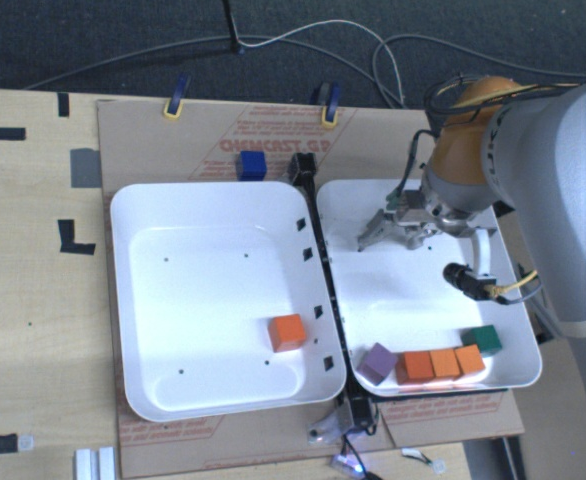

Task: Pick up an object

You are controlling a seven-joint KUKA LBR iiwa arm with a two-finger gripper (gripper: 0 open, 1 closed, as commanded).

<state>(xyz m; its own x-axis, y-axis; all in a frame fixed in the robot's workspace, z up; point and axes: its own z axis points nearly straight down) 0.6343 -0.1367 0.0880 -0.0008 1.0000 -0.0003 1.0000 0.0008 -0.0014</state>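
Gripper low over the right bin, near its far left corner; fingers slightly spread, nothing between them. Wrist hides the bin's far right part. Along the near edge: purple block, two orange blocks touching, third orange, green block. Left bin: lone orange cube. Blue block on the cardboard behind.

Cardboard sheet: faint red print, possibly "CHEMCAST", not clearly legible.
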